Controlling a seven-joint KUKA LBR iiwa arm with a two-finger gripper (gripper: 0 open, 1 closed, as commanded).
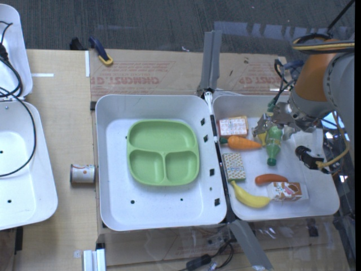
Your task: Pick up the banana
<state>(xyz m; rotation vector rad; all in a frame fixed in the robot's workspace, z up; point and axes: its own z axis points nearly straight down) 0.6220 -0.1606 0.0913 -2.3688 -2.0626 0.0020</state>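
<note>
The yellow banana (pixel 249 196) lies in the right bin (pixel 327 205) near its front left corner, curved, next to a small printed packet (pixel 288 191). My gripper (pixel 265 126) hangs over the back middle of that bin, at the end of the grey arm with the orange band (pixel 313 75). It is just above the top of a green bottle (pixel 273 145) and beside an orange carrot (pixel 244 143). The banana sits well in front of the gripper and apart from it, with nothing covering it.
The right bin also holds a small box (pixel 233 126), a patterned square block (pixel 233 165) and a red sausage-shaped piece (pixel 271 179). A green divided plate (pixel 164 152) lies in the left bin (pixel 113 196). A small can (pixel 83 174) lies on the bench left of the bins.
</note>
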